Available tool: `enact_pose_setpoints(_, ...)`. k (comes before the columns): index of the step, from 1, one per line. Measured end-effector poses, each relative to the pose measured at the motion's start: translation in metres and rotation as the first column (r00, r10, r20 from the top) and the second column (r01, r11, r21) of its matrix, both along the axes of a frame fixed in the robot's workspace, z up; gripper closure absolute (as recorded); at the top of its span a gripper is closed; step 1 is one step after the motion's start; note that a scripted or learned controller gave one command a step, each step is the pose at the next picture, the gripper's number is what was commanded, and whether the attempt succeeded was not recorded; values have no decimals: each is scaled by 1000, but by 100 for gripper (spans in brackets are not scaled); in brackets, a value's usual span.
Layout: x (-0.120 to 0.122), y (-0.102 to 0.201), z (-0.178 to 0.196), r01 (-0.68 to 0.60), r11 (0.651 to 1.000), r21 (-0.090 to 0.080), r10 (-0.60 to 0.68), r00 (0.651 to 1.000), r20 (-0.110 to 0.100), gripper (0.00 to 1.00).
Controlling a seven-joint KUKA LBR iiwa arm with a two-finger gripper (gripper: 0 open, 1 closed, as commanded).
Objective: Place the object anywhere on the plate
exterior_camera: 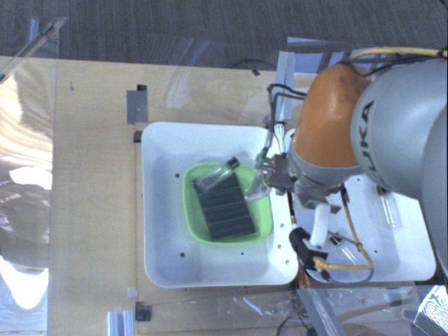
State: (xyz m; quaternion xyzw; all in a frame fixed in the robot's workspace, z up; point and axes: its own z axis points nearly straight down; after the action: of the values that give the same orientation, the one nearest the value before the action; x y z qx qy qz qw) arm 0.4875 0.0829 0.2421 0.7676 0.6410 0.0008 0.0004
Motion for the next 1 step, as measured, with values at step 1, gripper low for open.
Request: enact_pose_setpoints(1,1,-72,23,27,1000,0,-27,1000,5,0)
